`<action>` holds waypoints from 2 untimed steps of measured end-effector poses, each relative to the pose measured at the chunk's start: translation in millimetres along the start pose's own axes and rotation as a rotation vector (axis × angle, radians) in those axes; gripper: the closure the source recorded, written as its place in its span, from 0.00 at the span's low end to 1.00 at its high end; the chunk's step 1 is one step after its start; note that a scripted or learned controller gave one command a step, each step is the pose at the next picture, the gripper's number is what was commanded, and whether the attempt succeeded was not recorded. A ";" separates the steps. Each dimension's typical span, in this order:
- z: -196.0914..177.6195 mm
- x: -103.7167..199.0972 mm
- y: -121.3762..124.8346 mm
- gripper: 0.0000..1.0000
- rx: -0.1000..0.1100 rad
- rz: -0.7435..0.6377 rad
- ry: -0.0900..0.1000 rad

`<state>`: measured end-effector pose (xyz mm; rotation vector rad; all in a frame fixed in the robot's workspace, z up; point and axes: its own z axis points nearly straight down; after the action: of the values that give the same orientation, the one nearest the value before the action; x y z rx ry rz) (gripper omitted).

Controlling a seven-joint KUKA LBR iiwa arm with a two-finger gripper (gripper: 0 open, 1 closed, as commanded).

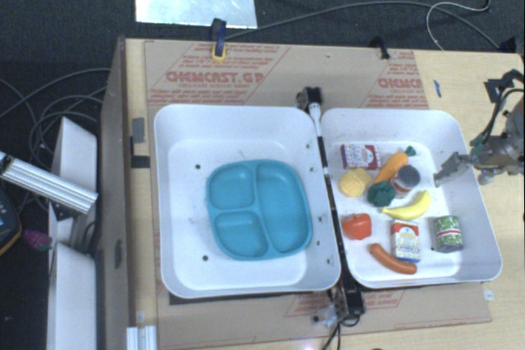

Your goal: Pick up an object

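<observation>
The right bin [472, 201] holds a pile of toy food: a red-and-white carton [359, 156], a carrot [392, 166], a yellow lemon [353, 183], a dark green broccoli [381, 193], a banana [408, 207], a red pepper [356, 226], a sausage [392, 258], a small box [405, 240] and a green can [447, 233]. My gripper [450, 168] reaches in from the right edge. It hangs over the bin's right side, to the right of the carrot and above the green can in the view. Nothing is seen in its grasp.
The left bin [184, 176] holds a blue divided plate [258, 207]. A black clamp [312, 101] sits at the top of the seam between the bins. Cables run across the dark floor, and cardboard lies under the bins.
</observation>
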<state>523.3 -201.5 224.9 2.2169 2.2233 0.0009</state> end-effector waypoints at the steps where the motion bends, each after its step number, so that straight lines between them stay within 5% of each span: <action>1: 104.8 58.4 44.6 0.00 0.004 -0.001 0.003; 2: 133.3 100.7 58.2 0.00 -0.022 0.006 -0.014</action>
<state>581.4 -100.8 91.7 2.2056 2.1989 0.0101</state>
